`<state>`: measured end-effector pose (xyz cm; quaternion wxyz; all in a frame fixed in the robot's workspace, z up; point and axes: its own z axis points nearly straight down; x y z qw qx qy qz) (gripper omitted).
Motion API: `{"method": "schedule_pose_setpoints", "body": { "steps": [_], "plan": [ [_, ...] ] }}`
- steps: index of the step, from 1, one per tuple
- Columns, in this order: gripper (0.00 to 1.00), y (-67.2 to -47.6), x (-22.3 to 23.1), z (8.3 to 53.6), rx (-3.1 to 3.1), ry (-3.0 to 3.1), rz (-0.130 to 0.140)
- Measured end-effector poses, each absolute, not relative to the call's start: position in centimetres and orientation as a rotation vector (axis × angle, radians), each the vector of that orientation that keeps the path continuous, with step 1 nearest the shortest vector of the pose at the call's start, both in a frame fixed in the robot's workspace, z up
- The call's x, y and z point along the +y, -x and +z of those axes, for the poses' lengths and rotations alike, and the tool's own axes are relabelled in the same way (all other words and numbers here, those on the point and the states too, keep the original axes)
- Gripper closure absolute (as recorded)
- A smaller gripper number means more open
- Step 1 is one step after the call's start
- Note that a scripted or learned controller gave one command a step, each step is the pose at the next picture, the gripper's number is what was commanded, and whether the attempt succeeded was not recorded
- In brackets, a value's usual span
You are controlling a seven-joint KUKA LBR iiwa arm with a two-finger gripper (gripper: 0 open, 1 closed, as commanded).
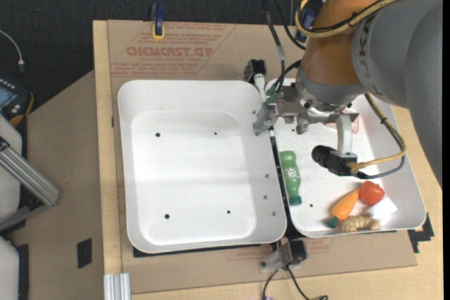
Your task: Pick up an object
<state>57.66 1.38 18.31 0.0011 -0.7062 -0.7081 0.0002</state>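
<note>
My arm [404, 38] is a thick, smooth grey tube, rounded where it bends. Above the wrist sits a glossy orange band [341, 28], bulging like a dome, with a grey collar [325, 89] beneath it. Thin yellow and black cables [307, 7] loop beside the orange. My claw [283, 114] is bare silvery metal, angular, built of small brackets, with dark wires running to it.

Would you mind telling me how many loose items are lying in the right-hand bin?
4: a green bottle by the bin's left wall, and an orange piece, a red piece and a beige knobbly piece clustered at its near corner. The arm may hide others.
</note>
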Motion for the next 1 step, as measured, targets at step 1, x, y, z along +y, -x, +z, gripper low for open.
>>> {"method": "schedule_pose_setpoints", "body": {
  "steps": [1],
  "plan": [
    [0.00, -57.54, 1.17, 18.44, -2.220, 2.221, 0.002]
  ]
}}
